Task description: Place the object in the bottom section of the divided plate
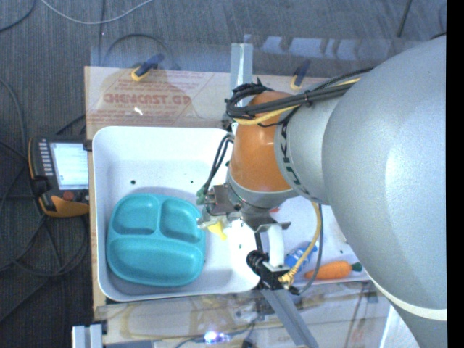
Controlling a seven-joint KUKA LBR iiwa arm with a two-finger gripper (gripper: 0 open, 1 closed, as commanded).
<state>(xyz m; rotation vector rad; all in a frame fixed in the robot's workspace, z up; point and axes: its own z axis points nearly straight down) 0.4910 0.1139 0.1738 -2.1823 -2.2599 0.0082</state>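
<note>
A teal divided plate [154, 241] lies in the left white bin [119, 151], with two small sections at the top and one wide section at the bottom. My gripper [212, 217] hangs just off the plate's upper right rim, below the orange wrist band [254, 158]. A small yellow object [217, 228] shows right at the gripper's tip, beside the plate's right edge; I cannot make out whether it is held. The plate's sections look bare.
The big grey arm covers most of the right bin. An orange carrot [332, 270] and a small blue item [297, 257] lie in the right bin near its front edge. A handheld pendant [58, 172] rests left of the bench.
</note>
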